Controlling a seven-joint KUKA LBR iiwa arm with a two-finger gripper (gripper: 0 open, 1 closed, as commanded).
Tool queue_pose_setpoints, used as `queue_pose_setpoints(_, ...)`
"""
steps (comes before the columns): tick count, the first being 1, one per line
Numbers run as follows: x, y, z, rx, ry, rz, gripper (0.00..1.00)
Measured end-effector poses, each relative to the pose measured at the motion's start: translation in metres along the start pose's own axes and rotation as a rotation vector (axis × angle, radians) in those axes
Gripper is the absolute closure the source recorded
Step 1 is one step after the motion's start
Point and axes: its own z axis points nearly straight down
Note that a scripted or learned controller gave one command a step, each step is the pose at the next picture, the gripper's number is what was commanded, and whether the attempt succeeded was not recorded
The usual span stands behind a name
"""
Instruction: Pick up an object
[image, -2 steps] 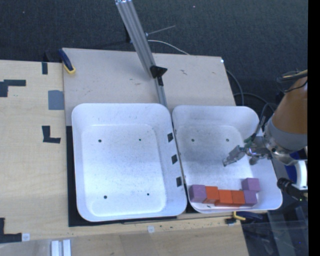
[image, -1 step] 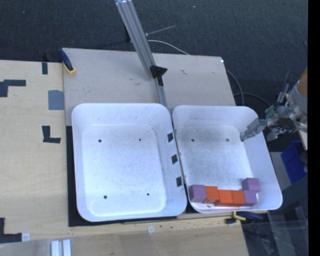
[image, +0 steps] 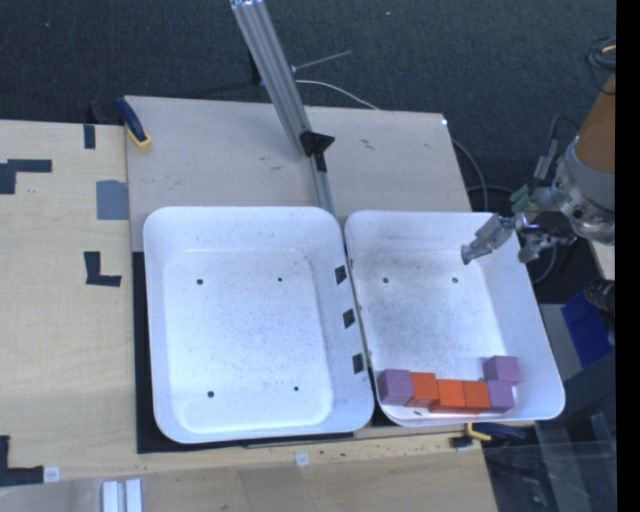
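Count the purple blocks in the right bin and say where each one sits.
3, all by the right bin's near wall: purple block left of the orange blocks, another toward the right corner, another just below it. More may be hidden behind.

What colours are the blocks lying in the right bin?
Purple and orange: the blocks sit along the near wall of the right bin, clear in the camera view.

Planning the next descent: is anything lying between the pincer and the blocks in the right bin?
Nothing visible does. The pincer hangs over the far right part of the right bin, and the purple and orange blocks sit bunched against its near wall. Bare bin floor lies between them.
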Motion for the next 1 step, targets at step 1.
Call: queue_pose_setpoints(1, 0.0527, 0.0195, -0.0160, 0.002, 0.001, -0.002, 0.00)
